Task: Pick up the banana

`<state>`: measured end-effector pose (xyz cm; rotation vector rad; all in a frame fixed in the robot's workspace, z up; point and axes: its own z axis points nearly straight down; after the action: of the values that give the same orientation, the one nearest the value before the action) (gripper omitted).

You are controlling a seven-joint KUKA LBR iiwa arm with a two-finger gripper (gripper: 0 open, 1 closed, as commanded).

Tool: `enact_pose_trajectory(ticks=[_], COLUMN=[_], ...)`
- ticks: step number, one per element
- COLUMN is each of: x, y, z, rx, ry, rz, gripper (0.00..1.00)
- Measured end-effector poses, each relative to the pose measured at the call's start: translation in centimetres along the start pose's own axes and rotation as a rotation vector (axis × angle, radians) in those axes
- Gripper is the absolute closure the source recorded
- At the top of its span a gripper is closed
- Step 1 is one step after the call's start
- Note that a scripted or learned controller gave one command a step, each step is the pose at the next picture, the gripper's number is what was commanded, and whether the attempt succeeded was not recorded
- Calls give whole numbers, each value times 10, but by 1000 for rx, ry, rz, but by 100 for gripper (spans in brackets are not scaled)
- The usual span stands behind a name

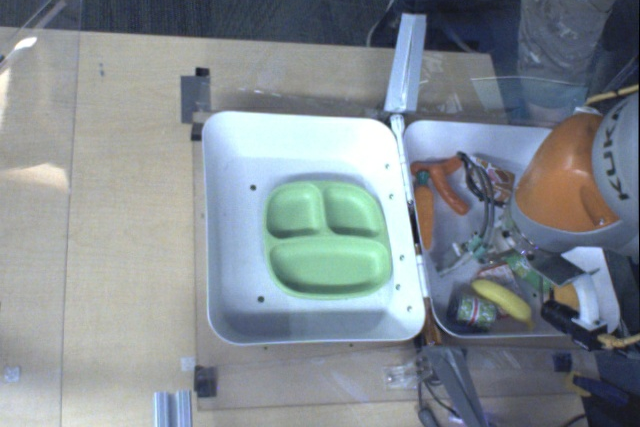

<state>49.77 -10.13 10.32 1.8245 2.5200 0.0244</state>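
the arm (575,185) enters from the right side of the camera view, with its orange band above the right bin (440,137). the gripper (487,240) hangs below the band, over the middle of that bin. its thin metal fingers (480,233) are partly lost against the clutter under them, so whether they are spread or pressed together cannot be told. no object is seen between them.

the banana (503,300) lies in the right bin, just below the gripper toward the near edge of the bench, clear of the fingers. it is yellow, lies flat and slants down to the right. a small green and white can (475,313) lies just to the left of the banana, touching or nearly touching it, also on the near side of the gripper.

2 orange pieces lie to the left of the gripper: 1 long piece (424,217) runs along the bin wall, and 1 (447,187) sits up and left of the gripper, tilted. which objects these are cannot be told.

the left bin (230,295) stands well to the left of the gripper, touching the right bin along 1 side. it holds 1 green tray (328,237) with 3 compartments, set flat near the middle of the bin
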Motion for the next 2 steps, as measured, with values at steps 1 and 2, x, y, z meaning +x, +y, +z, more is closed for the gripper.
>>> enact_pose_trajectory(ticks=[1, 2], x=[-53, -55], y=[-23, -19], z=[12, 0], rx=[12, 3], ry=[8, -1], rz=[-266, -266], gripper=[0, 100])
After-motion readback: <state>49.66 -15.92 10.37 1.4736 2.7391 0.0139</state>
